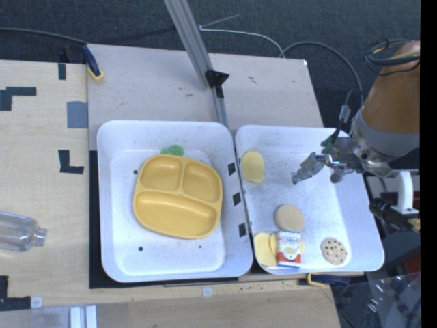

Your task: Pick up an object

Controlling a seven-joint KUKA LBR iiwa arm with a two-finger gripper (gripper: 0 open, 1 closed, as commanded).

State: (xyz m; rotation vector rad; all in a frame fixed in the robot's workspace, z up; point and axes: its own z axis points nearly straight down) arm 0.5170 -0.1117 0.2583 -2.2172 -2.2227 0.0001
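Gripper (318, 169) hanging over the right bin (355, 203) with jaws spread and nothing between them, while pickable items are lying below: yellow piece (252, 166) near the left wall, tan disc (289, 218), carton (289, 247) and cookie (334, 251) along the front.

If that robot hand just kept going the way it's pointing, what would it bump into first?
The hand points left and slightly down across the right white bin. Going straight on, it would probably meet bare bin floor, or else the small pale yellow oval piece near the bin's left wall. Its height is unclear from above.
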